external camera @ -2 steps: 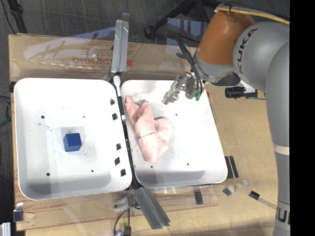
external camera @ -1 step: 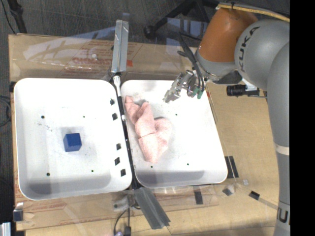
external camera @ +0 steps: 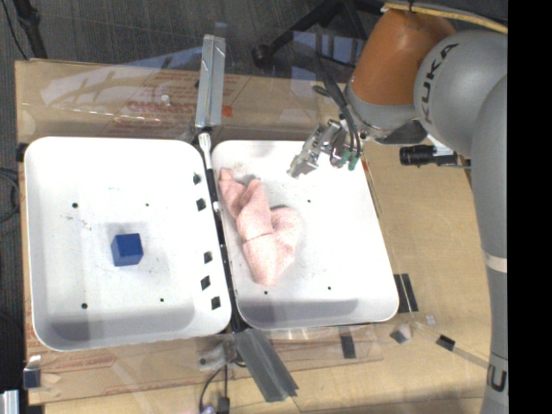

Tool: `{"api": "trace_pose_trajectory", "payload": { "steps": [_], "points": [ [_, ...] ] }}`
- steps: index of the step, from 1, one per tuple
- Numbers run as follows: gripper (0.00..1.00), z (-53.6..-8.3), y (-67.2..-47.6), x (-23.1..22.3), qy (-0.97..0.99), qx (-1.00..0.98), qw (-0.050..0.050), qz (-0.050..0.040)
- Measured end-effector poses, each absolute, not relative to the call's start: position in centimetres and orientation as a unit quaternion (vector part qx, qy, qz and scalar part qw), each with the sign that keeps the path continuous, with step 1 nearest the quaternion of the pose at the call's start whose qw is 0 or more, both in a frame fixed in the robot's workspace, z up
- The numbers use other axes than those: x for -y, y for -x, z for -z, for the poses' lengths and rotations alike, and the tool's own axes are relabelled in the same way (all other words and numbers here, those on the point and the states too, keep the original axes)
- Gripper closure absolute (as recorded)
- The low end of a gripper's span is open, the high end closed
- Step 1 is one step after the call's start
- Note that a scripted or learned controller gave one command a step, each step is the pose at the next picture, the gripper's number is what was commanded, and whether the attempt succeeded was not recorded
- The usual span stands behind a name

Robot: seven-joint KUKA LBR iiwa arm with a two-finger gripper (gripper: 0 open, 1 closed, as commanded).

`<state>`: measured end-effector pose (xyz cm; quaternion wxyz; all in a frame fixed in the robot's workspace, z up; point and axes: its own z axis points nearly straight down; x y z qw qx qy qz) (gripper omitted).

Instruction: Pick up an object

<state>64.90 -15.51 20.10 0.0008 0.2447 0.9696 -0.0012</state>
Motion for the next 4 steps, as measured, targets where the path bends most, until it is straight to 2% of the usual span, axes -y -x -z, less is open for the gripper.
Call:
{"api": "trace_pose_trajectory", "payload": {
  "steps": [1, 2, 3, 4],
  "points": [
    [1.0, -25.2, -63.9, 13.7, -0.12, -0.993, 0.001, 0.0003],
    [1.0, -22.8, -64.9, 19.6, 0.166, -0.986, 0.002, 0.0001],
    [1.0, -20.3, -65.8, 20.8, 0.307, -0.952, 0.001, -0.0004],
    [1.0, -21.3, -66.0, 20.7, 0.308, -0.951, 0.003, 0.0002]
  ]
}}
